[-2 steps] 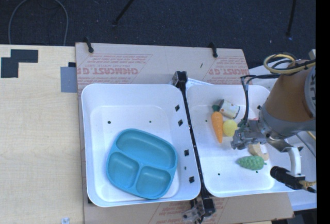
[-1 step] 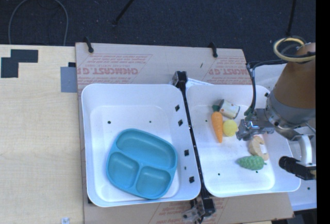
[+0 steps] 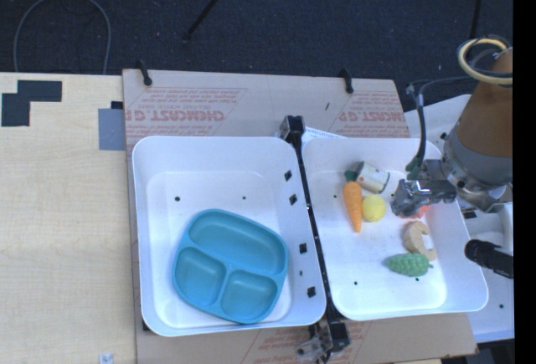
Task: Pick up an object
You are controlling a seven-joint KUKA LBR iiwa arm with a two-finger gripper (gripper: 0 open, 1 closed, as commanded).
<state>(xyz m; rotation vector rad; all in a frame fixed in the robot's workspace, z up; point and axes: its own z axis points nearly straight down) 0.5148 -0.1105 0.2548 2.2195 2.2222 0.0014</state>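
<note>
Nearest the lens: left bin (image 3: 155, 187) holding a blue divided tray (image 3: 229, 265). Right bin (image 3: 469, 291) carries a carrot (image 3: 354, 205), green bumpy piece (image 3: 409, 264), tan piece (image 3: 417, 237), yellow ball (image 3: 373, 208) and small white item (image 3: 373, 179). Gripper (image 3: 410, 197) hangs low just right of the ball; finger spread cannot be told, nothing visibly held. Judged step: approach. Next: centre over one object, descend, close.
</note>
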